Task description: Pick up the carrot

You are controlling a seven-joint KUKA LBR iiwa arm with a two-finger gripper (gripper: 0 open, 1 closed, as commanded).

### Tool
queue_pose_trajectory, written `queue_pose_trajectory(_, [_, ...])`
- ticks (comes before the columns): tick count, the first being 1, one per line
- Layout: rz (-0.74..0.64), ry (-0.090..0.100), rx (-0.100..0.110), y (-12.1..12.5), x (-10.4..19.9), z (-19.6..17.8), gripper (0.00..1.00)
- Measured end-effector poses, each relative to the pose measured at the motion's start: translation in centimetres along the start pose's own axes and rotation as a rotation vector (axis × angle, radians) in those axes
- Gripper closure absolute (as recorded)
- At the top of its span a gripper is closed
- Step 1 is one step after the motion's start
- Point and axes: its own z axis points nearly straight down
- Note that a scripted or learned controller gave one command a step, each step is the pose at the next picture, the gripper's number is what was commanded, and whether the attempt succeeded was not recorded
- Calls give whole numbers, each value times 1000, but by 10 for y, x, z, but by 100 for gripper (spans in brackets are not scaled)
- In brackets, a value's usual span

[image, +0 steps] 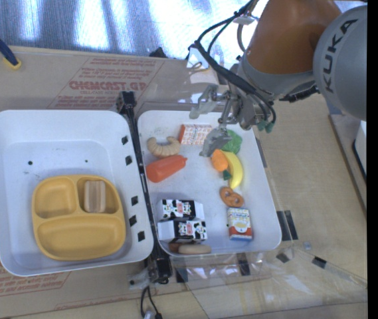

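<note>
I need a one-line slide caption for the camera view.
Gripper hovers over right bin near carrot.

Bright, bluish daylight from the top
Striped light patches wash out the far edge; bins [62, 128] near overexposed, soft shadows, slight overall blur

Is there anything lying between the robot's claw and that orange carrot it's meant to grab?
Nothing visible blocks it. The end effector hangs over the right white bin, and the orange plastic carrot lies to its left on bare bin floor. The beige toy croissant sits just above the carrot, close but not across the path.
</note>
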Motion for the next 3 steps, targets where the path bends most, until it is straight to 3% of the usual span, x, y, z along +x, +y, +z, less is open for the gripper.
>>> queue_pose_trajectory(1, [-86,8,-3,-49,-14,82,0])
queue_pose_trajectory(2, [-193,2,-3,-107,-24,199,0])
queue_pose_trajectory(3, [-200,-7,-1,-105,-28,184,100])
